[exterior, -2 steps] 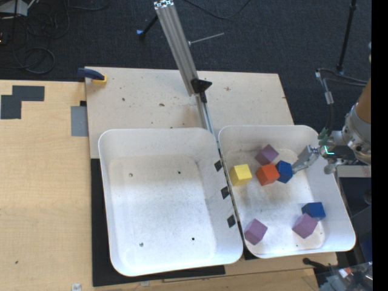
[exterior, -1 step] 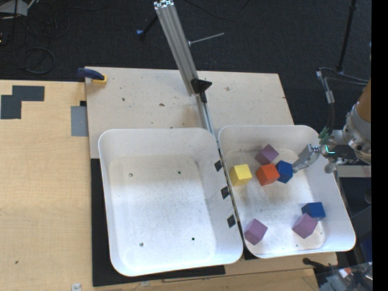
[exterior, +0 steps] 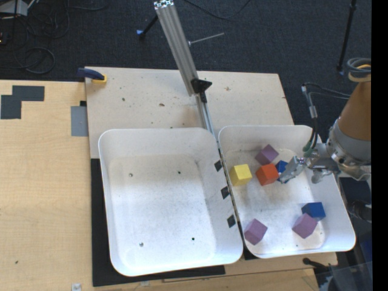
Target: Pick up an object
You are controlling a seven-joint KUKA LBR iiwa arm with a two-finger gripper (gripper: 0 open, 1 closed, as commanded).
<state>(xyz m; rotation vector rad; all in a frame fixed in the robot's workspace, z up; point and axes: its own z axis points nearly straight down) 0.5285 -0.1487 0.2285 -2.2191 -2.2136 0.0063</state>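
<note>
Over on the right side of the frame, the right bin [exterior: 339,235] holds all the blocks. The left bin [exterior: 115,162] sits beside it, touching along the middle.

The arm [exterior: 357,126] comes in from the right edge, and its gripper [exterior: 293,170] is down low inside the right bin, near the upper part of it. I cannot tell if the claw is open or closed, because it is small and blurry from where I stand. I see nothing held in it.

Just to the left of the claw is an orange block [exterior: 267,174]. It looks very close, maybe touching. A small blue block [exterior: 282,166] peeks out right beside the claw too, between it and the orange one. A purple block [exterior: 266,154] sits just above the orange block, and a yellow block [exterior: 240,173] sits further left, near the wall of the bin.

Lower in the frame, well apart from the claw, are another blue block [exterior: 314,210] and two more purple blocks [exterior: 305,225], one near the lower left corner of the bin [exterior: 256,230].

I think the orange or small blue block is the one to grab, since they lie nearest, on the claw's left. They are crowded together, so the claw could bump one away.
</note>
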